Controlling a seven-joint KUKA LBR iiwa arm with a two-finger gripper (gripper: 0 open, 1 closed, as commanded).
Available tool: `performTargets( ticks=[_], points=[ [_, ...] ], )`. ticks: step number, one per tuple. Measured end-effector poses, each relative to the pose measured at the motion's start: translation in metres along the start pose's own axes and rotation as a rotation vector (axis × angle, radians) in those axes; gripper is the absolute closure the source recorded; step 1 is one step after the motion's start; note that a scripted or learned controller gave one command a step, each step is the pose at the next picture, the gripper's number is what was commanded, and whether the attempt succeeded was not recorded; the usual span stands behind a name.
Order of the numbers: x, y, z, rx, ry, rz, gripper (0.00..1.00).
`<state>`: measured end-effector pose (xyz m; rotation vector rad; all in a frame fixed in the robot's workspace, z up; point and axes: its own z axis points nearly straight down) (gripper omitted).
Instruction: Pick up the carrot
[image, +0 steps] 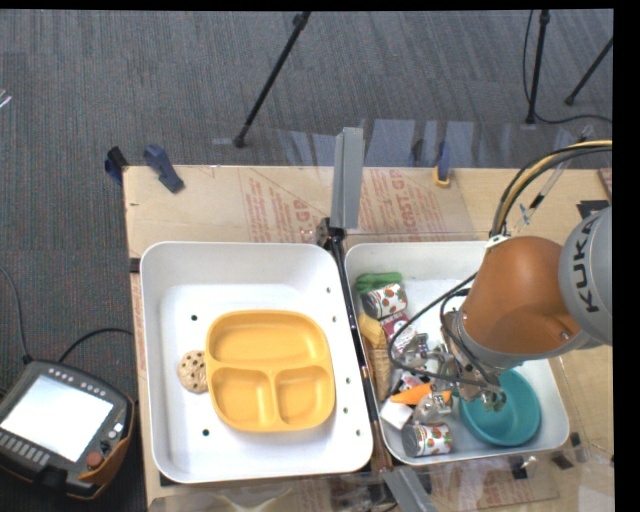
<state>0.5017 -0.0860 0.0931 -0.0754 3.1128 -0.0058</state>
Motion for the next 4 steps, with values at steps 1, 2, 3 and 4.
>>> performTargets(
  ticks=[1,2,3,4],
  points=[
    [0.0024,0.0021,-0.0078,-0.004,0.012,-0.005,1.0],
    [-0.0005,0.0021,-0.01,-0.003,0.003,-0.005,0.0],
    [-0.0032,-0.0014,-0.0057,0.005,-0.013,-0.651,0.0],
    [-0.0009,0.0002,-0.0063,0.01,-0.015,-0.707,0.0]
  ],
)
